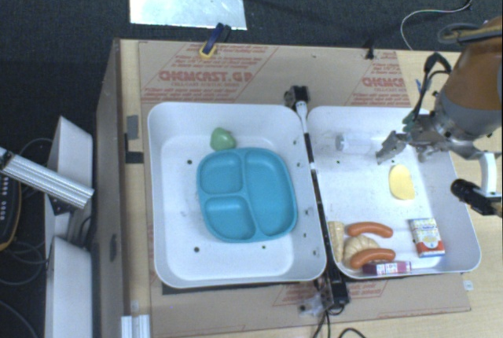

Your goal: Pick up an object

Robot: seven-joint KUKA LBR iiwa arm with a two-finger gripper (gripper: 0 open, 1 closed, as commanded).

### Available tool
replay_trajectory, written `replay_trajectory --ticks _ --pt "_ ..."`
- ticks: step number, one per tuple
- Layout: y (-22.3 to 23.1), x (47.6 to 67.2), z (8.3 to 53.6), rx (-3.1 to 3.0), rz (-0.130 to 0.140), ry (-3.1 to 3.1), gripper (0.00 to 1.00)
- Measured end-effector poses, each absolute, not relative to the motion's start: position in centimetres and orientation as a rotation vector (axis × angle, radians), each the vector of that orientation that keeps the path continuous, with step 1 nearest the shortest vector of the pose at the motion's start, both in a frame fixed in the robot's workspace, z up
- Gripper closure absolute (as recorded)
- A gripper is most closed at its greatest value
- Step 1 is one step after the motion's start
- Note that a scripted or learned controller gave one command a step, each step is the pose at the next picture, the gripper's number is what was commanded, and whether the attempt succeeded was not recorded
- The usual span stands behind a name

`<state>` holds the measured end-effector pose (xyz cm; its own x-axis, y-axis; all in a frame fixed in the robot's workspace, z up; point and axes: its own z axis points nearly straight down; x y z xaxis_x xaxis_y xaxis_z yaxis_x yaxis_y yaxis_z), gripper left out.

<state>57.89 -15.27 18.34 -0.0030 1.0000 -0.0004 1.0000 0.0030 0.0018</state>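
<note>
My gripper (407, 153) hangs over the back of the right bin (464, 250), with its two fingers spread and nothing between them. Just in front of it a flat yellow piece (402, 182) lies on the bin floor. Toward the front of that bin are two orange sausages (369, 231) (371, 256), a pale banana-like piece (336, 238), a small red and white box (425, 236) and a thin bar (387, 268) with a red and purple label.
The left bin (169, 171) holds a blue divided plate (245, 193), with a small green object (222, 140) at its back rim. A small clear item (342, 142) sits near the back of the right bin. A black part of the arm (475, 196) overhangs the right rim.
</note>
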Motion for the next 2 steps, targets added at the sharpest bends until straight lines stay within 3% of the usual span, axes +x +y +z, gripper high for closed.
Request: replay_trajectory --ticks 1,2 --pt "-15.3 57.9 18.3 2.217 0.002 2.224 0.00" --pt "-20.4 57.0 23.7 2.217 0.001 2.220 0.00"
